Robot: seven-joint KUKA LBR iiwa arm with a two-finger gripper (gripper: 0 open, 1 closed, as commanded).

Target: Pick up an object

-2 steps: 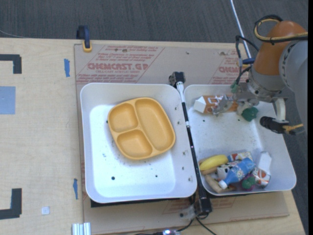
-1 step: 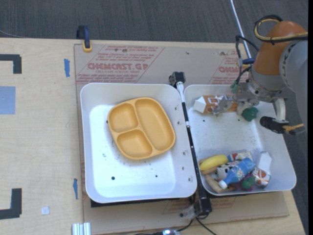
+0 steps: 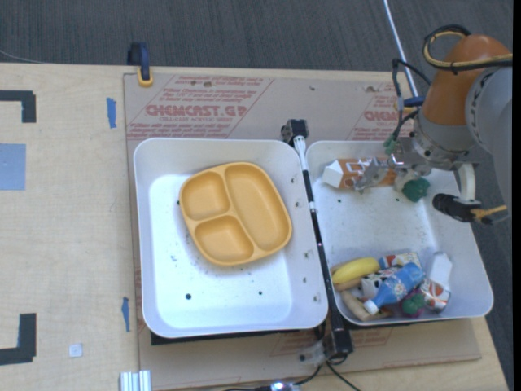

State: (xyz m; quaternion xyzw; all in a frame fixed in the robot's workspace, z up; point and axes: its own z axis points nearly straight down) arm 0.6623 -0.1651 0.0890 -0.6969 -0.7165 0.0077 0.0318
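Down at the front edge of the right bin [image 3: 480,287] there's a jumbled pile of stuff: a yellow banana [image 3: 356,271], a blue bottle with a white cap [image 3: 393,287] lying on its side, a small white carton [image 3: 439,281] and a few other bits I can't make out, all pushed together and touching. Left bin [image 3: 155,243] has just a yellow divided plate [image 3: 235,213] sitting a bit toward the back, three compartments, nothing in them. Both bins sit side by side on a sheet of printed cardboard [image 3: 203,104] on the tabletop [image 3: 57,218]. Now the arm [image 3: 468,88] comes in from the right, orange band up top, and the jaws [image 3: 376,172] are low over the back of the right bin, right up against an orange and white carton [image 3: 343,174] lying there. It looks like the tips are on or just beside the carton's right end, but honestly I can't tell how far open the jaws are or whether they've actually got hold of anything, it's all too small and cluttered. A little green object [image 3: 416,189] sits just to the right of them, near the back wall of the bin, well apart from the pile in front.
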